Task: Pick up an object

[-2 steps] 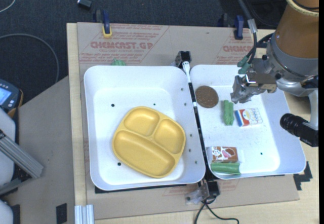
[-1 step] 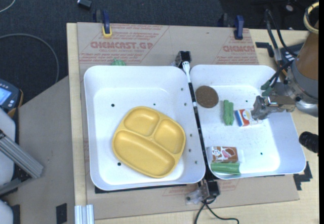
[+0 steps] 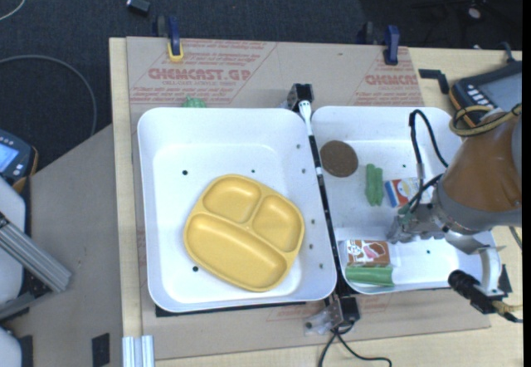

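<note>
1. The jaws (image 3: pixel 404 228) were low in the right bin (image 3: pixel 357 123), near its front right part; whether they were open or closed, or gripping anything, could not be told, since the wrist hid them from above.
2. The arm (image 3: pixel 485 178), grey with an orange band, reached in from the right and covered the bin's right side.
3. A small red-and-white carton (image 3: pixel 401 191) lay just up and left of the jaws, partly behind a black cable (image 3: pixel 417 149).
4. A green item (image 3: pixel 375 184) lay just left of that carton, set lengthwise toward the bin's back.
5. A brown disc (image 3: pixel 338 158) sat further back and left, near the bin's left wall.
6. A brown-and-white packet (image 3: pixel 367 252) lay in front and left of the jaws, with a second green item (image 3: pixel 370 276) touching its front edge by the bin's front rim.
7. In the left bin (image 3: pixel 166 141), well apart, a yellow divided plate (image 3: pixel 243 231) lay flat, with three compartments.
8. Both bins stood side by side on the counter (image 3: pixel 241 70), which had two blue clamps (image 3: pixel 173 35) at its back edge.
</note>
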You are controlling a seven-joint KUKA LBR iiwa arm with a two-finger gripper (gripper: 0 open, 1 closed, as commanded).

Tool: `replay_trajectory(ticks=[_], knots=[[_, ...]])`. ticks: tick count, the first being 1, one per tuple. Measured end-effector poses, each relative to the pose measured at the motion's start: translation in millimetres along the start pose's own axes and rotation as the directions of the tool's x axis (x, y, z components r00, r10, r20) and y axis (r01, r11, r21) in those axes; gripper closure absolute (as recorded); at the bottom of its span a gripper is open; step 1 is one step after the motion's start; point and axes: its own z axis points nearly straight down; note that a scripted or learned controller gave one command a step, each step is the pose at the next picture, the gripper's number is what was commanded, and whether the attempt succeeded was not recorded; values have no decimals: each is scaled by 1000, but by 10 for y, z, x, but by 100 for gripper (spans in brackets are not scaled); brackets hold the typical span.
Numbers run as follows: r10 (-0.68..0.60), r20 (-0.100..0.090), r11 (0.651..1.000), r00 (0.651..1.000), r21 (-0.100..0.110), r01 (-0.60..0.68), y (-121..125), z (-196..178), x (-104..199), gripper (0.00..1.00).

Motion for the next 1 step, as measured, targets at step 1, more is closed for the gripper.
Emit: replay_trajectory(ticks=[1], knots=[[-4,0,1000,1000,-6,4,15,-166,27,100]])
